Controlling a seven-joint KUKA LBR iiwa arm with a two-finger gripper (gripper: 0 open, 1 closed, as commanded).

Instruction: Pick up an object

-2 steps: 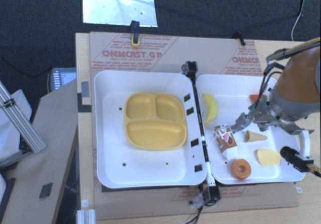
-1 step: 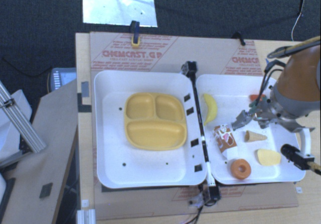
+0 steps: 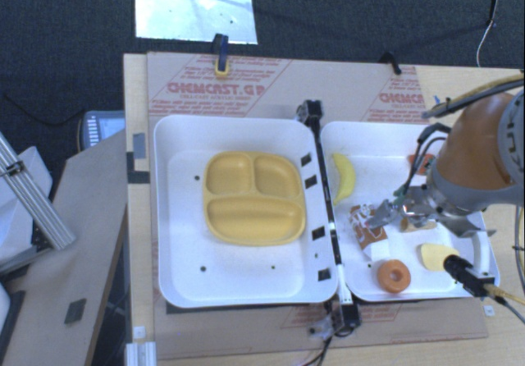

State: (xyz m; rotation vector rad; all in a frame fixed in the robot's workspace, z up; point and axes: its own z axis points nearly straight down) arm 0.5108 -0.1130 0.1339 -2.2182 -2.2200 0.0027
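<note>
An orange doughnut-shaped toy [image 3: 394, 275] is lying nearest the camera, at the lower edge of the right bin [image 3: 369, 136], with a pale yellow wedge [image 3: 436, 255] just to its right and a small white block [image 3: 376, 250] just above it. The arm [image 3: 484, 155] is reaching in from the right of the frame and lowering its gripper [image 3: 379, 217] toward the middle of that bin, so the approach-to-grasp step appears to be in hand. The gripper's tip is sitting directly over a small brown-and-white item [image 3: 361, 220], too blurred to name, which looks like the target. Whether the claw is spread or pinching cannot be told here. The next move probably calls for settling squarely on that item, closing, then lifting clear. A banana [image 3: 343, 176] is lying up and left of the tip, and a yellow divided plate [image 3: 250, 198] is resting in the left bin [image 3: 176, 192].
</note>
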